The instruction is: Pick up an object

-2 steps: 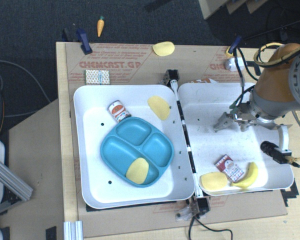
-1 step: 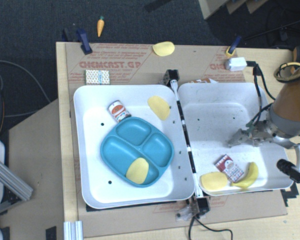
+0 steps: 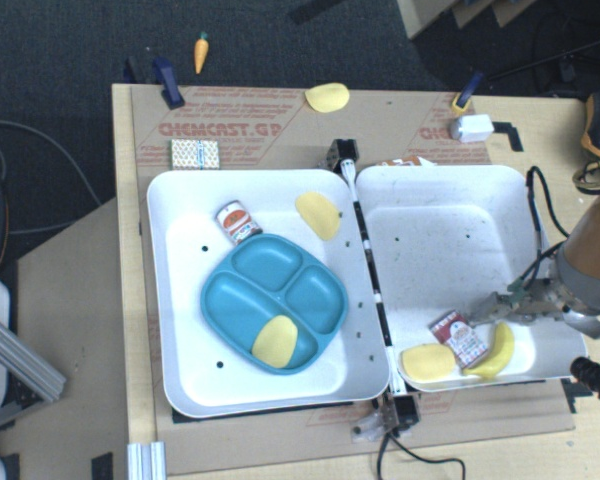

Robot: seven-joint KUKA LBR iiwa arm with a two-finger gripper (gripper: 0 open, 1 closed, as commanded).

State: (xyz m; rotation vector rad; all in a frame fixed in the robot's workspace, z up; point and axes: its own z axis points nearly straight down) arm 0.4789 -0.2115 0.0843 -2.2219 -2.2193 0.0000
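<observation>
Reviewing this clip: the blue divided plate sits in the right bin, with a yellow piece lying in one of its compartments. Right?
Not quite. The camera view shows the blue divided plate in the left bin, not the right one. The rest holds: a yellow piece lies in one of its compartments.

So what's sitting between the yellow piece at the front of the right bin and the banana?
In the camera view, a small red-and-white packet lies between the yellow piece and the banana, against the banana's inner side.
</observation>
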